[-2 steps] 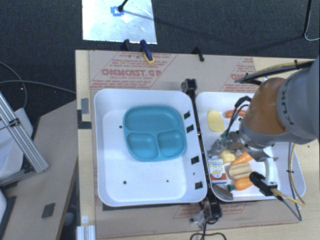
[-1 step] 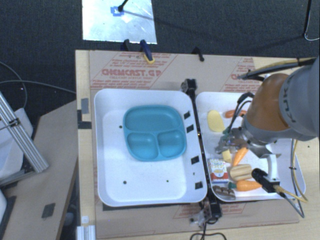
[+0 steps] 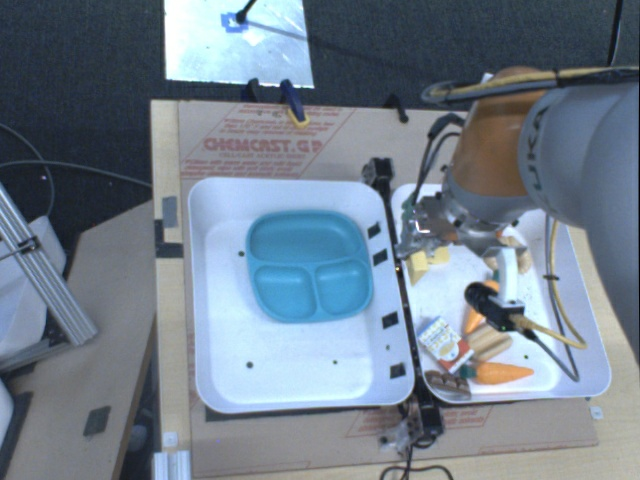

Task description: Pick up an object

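My gripper (image 3: 424,230) hangs low over the upper left part of the right bin (image 3: 590,368), close to the divider between the bins. Just below it lies a pale yellow block (image 3: 432,261); whether the gripper touches it is hidden by the wrist. Further toward the bin's front lie a small printed packet (image 3: 440,337), a tan wooden cylinder (image 3: 487,345), an orange carrot (image 3: 502,373), a small orange piece (image 3: 472,320) and a shiny round lid (image 3: 447,384).
The left bin (image 3: 225,368) holds a blue divided plate (image 3: 308,266). The grey arm with its orange band (image 3: 500,148) covers the right bin's far half. A silver sheet (image 3: 238,28) lies beyond the bench.
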Robot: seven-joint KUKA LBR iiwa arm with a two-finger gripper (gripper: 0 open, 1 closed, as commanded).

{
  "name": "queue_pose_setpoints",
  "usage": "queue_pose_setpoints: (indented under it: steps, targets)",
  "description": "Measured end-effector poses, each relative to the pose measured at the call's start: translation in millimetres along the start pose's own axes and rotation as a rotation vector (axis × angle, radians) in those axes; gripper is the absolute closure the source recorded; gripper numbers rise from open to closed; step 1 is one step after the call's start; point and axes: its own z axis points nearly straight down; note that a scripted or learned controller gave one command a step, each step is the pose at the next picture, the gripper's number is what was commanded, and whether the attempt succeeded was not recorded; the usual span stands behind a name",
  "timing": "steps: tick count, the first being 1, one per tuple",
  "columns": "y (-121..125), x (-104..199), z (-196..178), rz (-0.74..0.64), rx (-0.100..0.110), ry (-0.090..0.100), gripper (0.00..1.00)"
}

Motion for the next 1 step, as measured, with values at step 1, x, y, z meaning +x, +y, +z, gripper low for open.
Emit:
queue_pose_setpoints:
  steps: [1]
  targets:
    - [-45.3, 15.0, -25.2, 0.007, 0.012, -0.001, 1.00]
